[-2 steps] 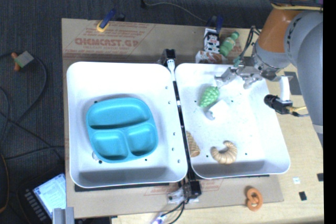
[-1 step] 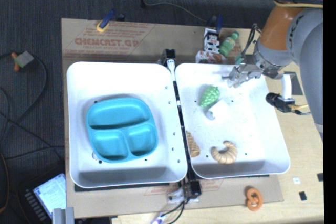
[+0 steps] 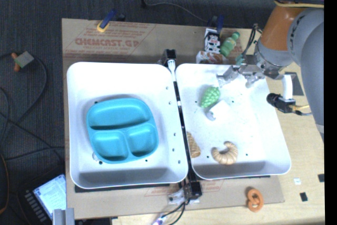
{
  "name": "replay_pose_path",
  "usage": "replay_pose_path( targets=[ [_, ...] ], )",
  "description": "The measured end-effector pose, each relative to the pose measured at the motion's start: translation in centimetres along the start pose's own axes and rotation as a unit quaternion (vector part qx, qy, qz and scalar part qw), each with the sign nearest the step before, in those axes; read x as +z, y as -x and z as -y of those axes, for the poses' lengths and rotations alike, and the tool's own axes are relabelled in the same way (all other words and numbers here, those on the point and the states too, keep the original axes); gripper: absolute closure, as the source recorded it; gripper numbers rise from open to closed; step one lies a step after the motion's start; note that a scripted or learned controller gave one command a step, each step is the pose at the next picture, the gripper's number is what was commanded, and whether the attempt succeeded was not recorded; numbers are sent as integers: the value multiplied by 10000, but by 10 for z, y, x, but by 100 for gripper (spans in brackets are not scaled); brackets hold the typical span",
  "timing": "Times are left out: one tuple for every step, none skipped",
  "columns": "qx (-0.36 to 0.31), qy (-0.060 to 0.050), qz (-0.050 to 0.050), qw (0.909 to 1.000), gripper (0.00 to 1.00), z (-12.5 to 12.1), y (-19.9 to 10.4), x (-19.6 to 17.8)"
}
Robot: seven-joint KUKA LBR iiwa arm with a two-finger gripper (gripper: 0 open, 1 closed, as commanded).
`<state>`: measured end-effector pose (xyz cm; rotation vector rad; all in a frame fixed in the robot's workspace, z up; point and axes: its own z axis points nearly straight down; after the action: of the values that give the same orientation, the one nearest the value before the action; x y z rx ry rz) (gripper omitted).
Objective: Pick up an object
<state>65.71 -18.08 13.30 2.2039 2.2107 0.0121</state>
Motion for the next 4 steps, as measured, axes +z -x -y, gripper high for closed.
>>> replay_pose_path(
  targets=[
    [4,-75,-24,10000,0,-11,4,46],
    [-4,-59,-4,10000,100,-12,5,35],
    [5,-74,-35,10000,100,-15,-58,-141],
    [2,-112,-49,9999,100,-9,-173,-78]
  ],
)
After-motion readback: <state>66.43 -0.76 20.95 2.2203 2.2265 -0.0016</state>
